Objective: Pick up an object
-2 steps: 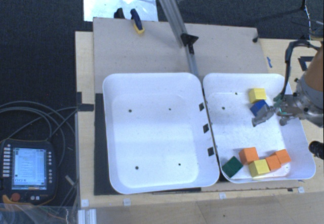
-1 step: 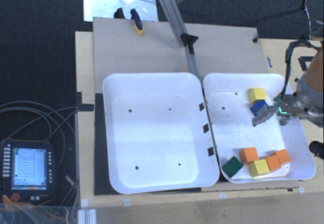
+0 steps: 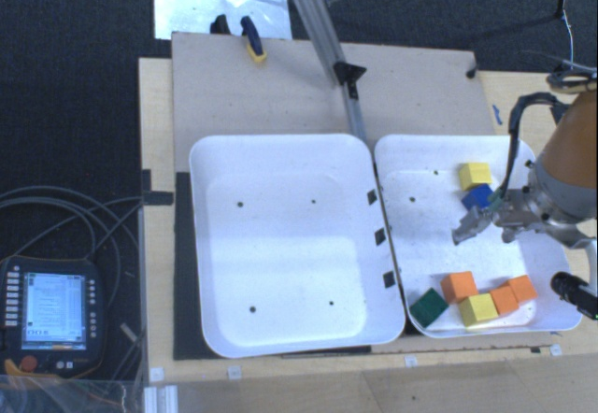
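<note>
- We see the tool (image 3: 472, 226) at centre right, beside the blue block (image 3: 477, 198); placement suggests an approach.
- We cannot tell its opening or hold.

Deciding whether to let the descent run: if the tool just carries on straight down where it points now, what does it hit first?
Probably the blue block, right beside the tool, with the yellow block just beyond. From this slanted view depth is unclear, so it might land on the bare floor of the right bin instead.

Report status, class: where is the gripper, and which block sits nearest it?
Gripper low over right bin. Blue block just beside it, not held. Yellow block touching blue block.
</note>
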{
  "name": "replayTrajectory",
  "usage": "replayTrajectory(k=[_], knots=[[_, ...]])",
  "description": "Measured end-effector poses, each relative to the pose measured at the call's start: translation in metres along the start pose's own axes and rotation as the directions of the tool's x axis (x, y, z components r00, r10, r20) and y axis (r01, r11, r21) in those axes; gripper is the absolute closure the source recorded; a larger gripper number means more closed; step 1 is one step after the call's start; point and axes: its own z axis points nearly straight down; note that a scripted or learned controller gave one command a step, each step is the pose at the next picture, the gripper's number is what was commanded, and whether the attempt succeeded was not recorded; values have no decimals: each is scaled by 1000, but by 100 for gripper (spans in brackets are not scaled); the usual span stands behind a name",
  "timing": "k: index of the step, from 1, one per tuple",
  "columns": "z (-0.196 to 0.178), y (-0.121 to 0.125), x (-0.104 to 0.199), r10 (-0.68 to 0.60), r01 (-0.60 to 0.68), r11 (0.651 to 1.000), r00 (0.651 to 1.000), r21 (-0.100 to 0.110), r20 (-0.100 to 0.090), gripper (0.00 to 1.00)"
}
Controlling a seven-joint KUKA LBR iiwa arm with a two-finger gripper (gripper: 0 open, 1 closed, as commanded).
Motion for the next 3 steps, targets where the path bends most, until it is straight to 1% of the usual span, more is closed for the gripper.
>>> replayTrajectory(k=[1,2,3], knots=[[62,2,2,1,-1,1000,1000,2,-1,0],[98,2,2,1,-1,1000,1000,0,0,0],[85,4,2,-1,1,1000,1000,-5,1,100]])
